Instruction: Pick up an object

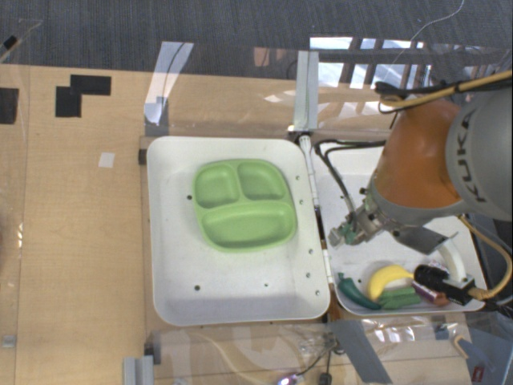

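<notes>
the claw [350, 233] hangs over the right bin [346, 167], above and to the left of the yellow banana [389, 278]. whether it is spread or pressed together i cannot tell, and nothing shows between its tips. the step looks like the approach. the banana lies at the bin's near edge, touching a green toy [383, 297] with a dark object [437, 281] just beside it. the next move calls for shifting toward the banana, then lowering.

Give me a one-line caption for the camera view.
KUKA arm reaching over right bin holding banana; green divided plate in left bin.
</notes>
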### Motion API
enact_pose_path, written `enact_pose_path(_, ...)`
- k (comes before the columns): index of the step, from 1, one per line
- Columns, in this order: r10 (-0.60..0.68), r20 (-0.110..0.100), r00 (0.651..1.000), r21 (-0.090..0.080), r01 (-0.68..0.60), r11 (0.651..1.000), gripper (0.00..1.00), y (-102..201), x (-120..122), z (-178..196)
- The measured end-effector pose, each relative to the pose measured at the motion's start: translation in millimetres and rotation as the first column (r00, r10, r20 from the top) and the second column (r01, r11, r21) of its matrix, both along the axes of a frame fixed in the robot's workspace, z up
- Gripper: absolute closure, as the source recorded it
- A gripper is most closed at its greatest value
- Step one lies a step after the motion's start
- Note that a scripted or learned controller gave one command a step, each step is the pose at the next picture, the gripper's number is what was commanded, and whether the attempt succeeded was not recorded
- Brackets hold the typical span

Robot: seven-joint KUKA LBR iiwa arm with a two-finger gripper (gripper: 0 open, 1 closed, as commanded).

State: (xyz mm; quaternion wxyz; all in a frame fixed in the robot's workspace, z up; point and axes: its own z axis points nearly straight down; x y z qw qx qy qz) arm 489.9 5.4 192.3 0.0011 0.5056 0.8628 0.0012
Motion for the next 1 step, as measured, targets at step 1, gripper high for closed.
enact_pose_path(1,-0.108,-0.002,0.994,-0.001,0.108,0.994,1.0,-38.9,-2.1,-9.1)
